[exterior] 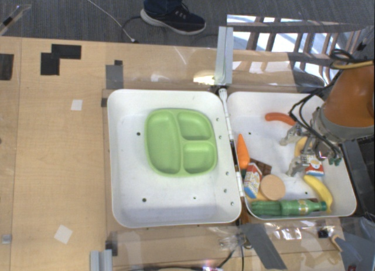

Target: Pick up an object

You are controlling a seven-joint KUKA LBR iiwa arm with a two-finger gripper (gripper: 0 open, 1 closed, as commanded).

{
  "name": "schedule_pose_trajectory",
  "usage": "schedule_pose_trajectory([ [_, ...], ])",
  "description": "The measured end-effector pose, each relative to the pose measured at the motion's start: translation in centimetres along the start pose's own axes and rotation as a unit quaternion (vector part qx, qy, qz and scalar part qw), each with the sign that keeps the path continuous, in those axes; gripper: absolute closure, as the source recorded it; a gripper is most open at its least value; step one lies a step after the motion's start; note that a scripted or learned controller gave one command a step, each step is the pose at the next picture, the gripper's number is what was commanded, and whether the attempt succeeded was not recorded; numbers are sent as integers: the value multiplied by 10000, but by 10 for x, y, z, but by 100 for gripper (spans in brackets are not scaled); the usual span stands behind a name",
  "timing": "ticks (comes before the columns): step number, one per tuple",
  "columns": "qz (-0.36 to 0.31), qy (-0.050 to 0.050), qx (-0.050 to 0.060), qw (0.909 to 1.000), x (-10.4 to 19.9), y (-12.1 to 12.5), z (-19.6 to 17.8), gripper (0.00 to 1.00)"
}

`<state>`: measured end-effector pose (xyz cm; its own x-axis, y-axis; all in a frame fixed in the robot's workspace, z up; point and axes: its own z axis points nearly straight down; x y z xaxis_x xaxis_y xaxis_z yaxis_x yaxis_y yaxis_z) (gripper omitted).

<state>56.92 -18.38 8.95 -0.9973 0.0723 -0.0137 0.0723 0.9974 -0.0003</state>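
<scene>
Over the right bin (350, 204), your gripper (300, 157) is hanging, fingers apart, gripping nothing; crowded banana (318, 189) and carton (313, 168) are risking a glancing miss.

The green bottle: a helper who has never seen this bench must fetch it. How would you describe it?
Look in the right bin, along its near wall. The green bottle lies there on its side, below a round tan disc; it is the only long green thing in that bin.

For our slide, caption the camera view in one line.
Arm's pincer hovers over the right bin of toy food; a green divided plate lies in the left bin.
</scene>
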Motion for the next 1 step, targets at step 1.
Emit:
schedule_pose_trajectory([
  [1,-25,-93,16,10000,-6,1,-16,100],
])
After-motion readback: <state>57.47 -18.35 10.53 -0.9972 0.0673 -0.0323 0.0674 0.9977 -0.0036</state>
